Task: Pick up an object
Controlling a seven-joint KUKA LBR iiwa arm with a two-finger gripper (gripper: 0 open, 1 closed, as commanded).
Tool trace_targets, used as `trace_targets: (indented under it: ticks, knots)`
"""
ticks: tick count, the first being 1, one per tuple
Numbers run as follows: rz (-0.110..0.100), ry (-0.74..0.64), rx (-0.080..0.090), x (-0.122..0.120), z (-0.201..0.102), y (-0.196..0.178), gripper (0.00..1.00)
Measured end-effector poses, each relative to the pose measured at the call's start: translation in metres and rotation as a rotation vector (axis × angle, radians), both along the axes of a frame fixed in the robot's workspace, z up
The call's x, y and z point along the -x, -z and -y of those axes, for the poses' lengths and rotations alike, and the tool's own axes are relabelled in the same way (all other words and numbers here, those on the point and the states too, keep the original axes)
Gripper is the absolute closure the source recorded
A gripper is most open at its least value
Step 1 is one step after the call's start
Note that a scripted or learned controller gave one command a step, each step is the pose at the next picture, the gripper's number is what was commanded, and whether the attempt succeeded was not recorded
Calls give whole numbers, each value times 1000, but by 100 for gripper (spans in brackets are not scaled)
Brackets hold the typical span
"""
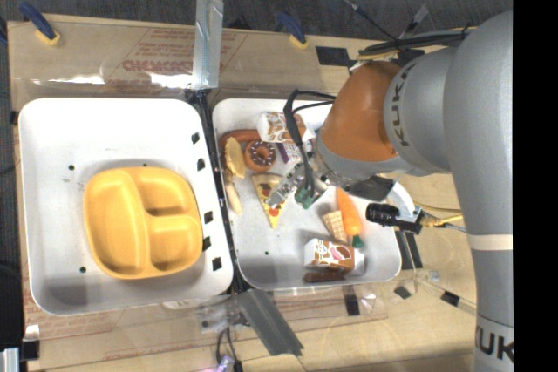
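The right bin holds several toy food items. A chocolate donut lies beside a tan bread piece, and a yellow pizza slice lies just below them. An orange carrot and a small printed carton sit toward the bin's lower right. My gripper is down inside this bin, right at the pizza slice's upper right edge and next to the donut. A small green piece shows just under it. The wrist hides whatever lies beneath it.
The left bin holds a yellow divided tray. A printed packet lies at the right bin's far end. The arm's orange band and grey body cover the bin's right side. A black cable loops over the top edge.
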State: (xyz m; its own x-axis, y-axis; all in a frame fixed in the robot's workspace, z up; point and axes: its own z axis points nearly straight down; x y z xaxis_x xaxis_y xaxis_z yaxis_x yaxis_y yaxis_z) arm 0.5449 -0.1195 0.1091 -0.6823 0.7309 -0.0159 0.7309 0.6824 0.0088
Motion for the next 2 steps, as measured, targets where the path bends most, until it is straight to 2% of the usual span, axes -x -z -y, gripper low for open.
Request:
trace_targets:
  ticks: [1,2]
  knots:
    - [-7,139,-6,-93,-17,-131,100]
    - [-13,130,-4,-93,-19,-137,100]
